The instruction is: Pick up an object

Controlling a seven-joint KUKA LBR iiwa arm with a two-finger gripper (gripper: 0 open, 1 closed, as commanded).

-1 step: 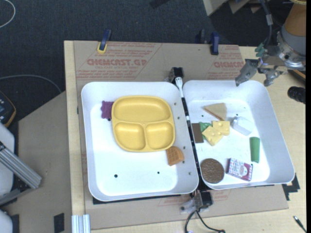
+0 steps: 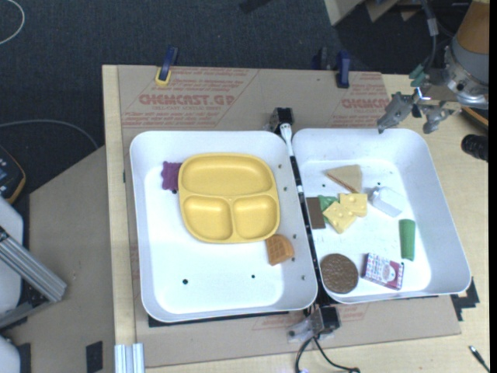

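Camera view: I see the gripper (image 2: 409, 113) above the right bin's (image 2: 443, 208) far rim, fingers apart, gripping nothing. Right bin contains cheese (image 2: 345, 211), a green cylinder (image 2: 407, 238), a brown disc (image 2: 339, 272) and a packet (image 2: 383, 271). Left bin (image 2: 147, 239) holds a yellow tray (image 2: 229, 196), possibly over a purple item (image 2: 170, 175).

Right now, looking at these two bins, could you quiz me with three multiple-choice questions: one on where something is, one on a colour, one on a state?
1. Where is the yellow divided tray?
A. left bin
B. right bin
C. on the floor

2. What colour is the small cylinder in the right bin?
A. red
B. green
C. blue

3. Where is the end effector?
A. above the right bin's far edge
B. pressed on the tray
C. over the left bin

Key: 1 A, it fills the left bin; 2 B, it is plainly green; 3 A, it hangs by that rim.
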